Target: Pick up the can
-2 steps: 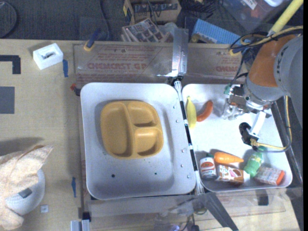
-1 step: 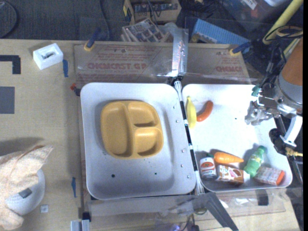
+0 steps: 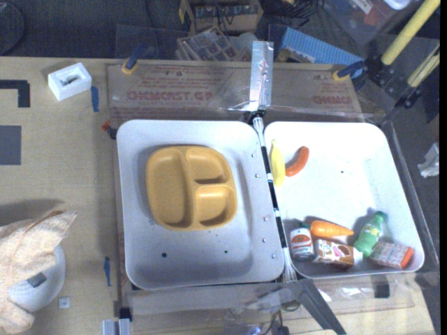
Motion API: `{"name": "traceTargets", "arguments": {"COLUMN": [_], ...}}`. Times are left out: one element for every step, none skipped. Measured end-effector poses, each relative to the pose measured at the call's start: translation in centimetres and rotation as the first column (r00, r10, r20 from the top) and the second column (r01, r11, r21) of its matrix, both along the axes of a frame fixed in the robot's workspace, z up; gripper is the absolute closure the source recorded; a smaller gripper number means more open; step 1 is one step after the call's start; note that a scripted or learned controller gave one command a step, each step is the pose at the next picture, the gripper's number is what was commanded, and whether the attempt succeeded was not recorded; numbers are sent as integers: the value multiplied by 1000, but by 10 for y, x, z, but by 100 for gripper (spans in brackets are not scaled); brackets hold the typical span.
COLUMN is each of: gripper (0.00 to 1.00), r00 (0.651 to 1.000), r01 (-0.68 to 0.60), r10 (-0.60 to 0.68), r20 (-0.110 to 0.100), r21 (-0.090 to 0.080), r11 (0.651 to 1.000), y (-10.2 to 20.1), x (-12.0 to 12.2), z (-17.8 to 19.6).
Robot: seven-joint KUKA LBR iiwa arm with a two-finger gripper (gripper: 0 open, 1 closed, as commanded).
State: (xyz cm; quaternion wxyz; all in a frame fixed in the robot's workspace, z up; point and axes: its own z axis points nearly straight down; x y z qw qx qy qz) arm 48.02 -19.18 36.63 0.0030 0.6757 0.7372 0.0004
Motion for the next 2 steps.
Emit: {"name": "traceTargets", "arguments": {"gripper": [100,100], "r00": [927,746], "r01": [-374,-666], "r10": [374,666], "r20": [1,-3], "r21": [-4,0], "r11": [927,746], "y": [-33,-32], "x": [3,0], "z": [70,-55]}}
